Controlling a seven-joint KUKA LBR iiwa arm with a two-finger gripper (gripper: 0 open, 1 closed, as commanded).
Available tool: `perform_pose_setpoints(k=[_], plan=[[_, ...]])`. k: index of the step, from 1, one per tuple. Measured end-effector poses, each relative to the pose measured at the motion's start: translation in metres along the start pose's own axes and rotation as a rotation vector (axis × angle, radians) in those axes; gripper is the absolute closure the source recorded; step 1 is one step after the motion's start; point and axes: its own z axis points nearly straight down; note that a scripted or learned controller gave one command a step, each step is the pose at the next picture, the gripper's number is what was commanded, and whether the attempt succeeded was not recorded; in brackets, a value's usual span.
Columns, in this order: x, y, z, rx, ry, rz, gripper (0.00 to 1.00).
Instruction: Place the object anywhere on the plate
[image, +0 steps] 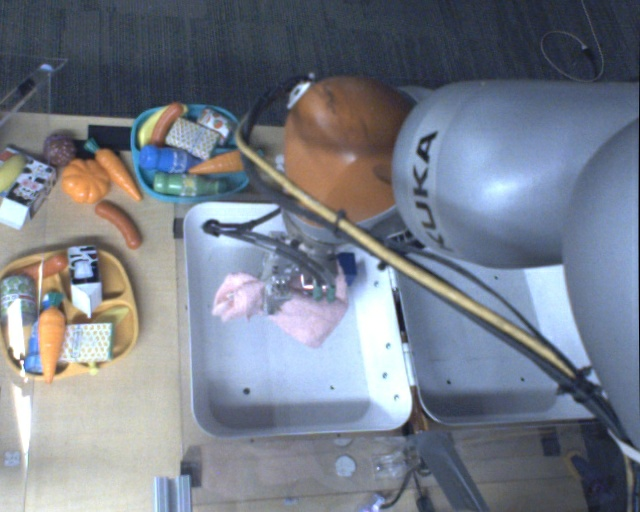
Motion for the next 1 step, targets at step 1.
perform_pose_setpoints(k=[1], plan=[[-0.0003, -0.0002, -0.0005, 0.000, -0.001, 0.000, 0.00]])
